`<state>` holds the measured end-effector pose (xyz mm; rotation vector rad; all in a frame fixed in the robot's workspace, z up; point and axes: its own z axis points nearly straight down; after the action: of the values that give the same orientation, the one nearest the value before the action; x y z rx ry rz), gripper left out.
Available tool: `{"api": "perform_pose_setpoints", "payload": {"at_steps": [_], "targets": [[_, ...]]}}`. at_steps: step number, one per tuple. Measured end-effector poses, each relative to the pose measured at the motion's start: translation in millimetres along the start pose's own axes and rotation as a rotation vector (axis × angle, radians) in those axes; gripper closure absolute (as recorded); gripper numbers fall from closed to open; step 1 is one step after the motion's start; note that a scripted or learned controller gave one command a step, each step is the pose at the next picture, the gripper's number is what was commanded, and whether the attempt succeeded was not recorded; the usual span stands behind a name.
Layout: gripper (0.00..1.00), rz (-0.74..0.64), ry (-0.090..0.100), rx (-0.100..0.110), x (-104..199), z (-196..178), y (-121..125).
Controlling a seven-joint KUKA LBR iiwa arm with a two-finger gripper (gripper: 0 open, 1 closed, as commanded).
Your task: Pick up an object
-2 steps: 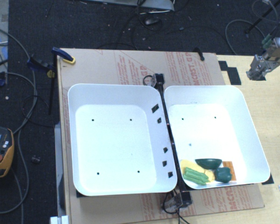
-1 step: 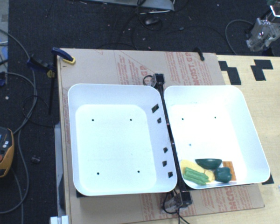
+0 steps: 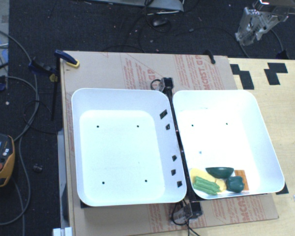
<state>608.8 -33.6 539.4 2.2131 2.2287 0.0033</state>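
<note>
A small pile of objects lies in the near corner of the right bin (image 3: 255, 132): a dark green bowl-shaped piece (image 3: 220, 171), a light green ridged piece (image 3: 205, 185), a teal lump (image 3: 235, 184), a yellow piece (image 3: 200, 174) and an orange flat piece (image 3: 241, 174). They touch and partly overlap one another. My gripper (image 3: 250, 29) hangs at the top right, beyond the bench's far edge and over the dark floor, far from the pile. Nothing shows between its fingers.
The left bin (image 3: 88, 132) sits beside the right one, the two joined by a black divider with clips (image 3: 173, 132). Both rest on a cardboard sheet (image 3: 137, 68). Cables and a yellow-handled clamp (image 3: 68, 59) lie at the left.
</note>
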Motion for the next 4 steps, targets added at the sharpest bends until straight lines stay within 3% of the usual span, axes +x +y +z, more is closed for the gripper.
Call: {"api": "perform_pose_setpoints", "payload": {"at_steps": [1,2,3,4], "targets": [[1.00,0.001,0.000,0.003,67,2,5],[1.00,0.007,-0.002,0.012,54,188,-58],[1.00,0.004,0.001,-0.007,111,-4,-62],[1.00,0.008,-0.003,0.012,94,150,-84]]}}
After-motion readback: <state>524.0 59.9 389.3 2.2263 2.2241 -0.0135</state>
